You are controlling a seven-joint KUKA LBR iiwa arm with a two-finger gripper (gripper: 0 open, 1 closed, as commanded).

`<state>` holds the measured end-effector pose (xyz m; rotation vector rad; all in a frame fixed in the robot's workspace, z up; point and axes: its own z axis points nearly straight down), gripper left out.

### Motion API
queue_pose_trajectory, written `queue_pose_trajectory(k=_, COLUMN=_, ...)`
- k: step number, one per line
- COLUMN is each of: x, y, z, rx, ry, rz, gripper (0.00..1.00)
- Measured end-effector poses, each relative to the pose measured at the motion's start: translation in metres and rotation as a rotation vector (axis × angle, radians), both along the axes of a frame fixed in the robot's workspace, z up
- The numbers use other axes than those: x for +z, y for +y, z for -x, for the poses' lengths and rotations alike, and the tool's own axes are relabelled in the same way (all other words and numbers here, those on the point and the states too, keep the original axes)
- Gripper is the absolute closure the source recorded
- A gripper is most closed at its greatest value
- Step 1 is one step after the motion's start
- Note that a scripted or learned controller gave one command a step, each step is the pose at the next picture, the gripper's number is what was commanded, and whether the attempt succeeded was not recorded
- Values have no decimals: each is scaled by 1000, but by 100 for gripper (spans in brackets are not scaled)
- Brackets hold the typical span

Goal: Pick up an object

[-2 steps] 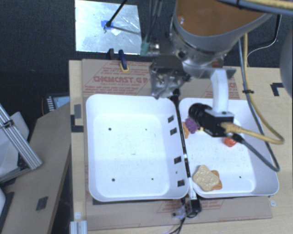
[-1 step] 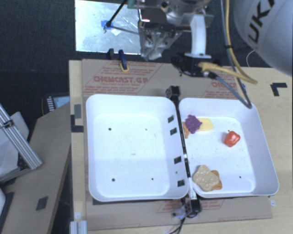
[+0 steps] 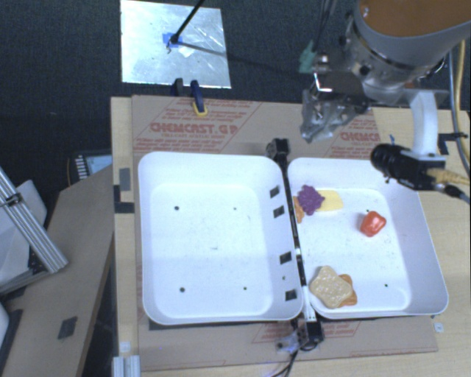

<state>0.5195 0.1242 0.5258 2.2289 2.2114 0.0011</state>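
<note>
The gripper (image 3: 321, 125) hangs above the right bin's (image 3: 412, 243) far rim, its opening indiscernible, with the purple toy (image 3: 310, 199) just below it, likely the target.

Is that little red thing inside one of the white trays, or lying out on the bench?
Inside. The red thing lies on the floor of the right tray, within its raised rim.

Grey arm (image 3: 383, 66), orange band (image 3: 412, 18), metallic hand (image 3: 324, 125).
</note>
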Motion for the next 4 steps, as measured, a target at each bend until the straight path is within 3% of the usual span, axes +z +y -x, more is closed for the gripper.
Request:
queue_pose_trajectory(k=1, x=-52, y=90, z=11, rx=20, ry=5, rz=-2, gripper=100)
queue_pose_trajectory(k=2, x=13, y=75, z=6, rx=9, ry=-7, rz=-4, gripper=100)
queue_pose_trajectory(k=4, x=32, y=76, z=6, rx=15, ry=-5, rz=-5, gripper=100)
